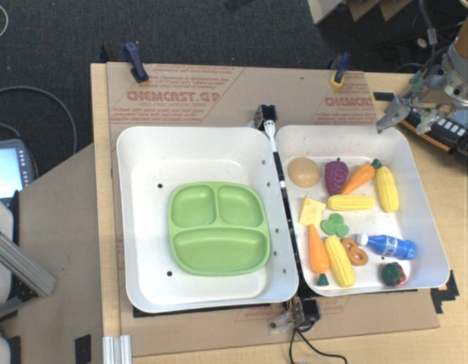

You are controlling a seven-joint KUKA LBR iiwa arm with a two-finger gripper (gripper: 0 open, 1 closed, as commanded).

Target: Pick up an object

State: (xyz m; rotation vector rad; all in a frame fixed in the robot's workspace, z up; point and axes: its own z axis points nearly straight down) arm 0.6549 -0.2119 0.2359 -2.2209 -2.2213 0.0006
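The bench (218,89) wore a brown printed board held by two blue clamps (135,61) at its far edge. Two white bins, left (142,150) and right (423,203), sat touching on it.

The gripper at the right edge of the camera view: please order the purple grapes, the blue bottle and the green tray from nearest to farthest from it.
From the gripper:
1. Purple grapes, in the upper part of the right bin.
2. Blue bottle, lower in the right bin.
3. Green tray, in the left bin.
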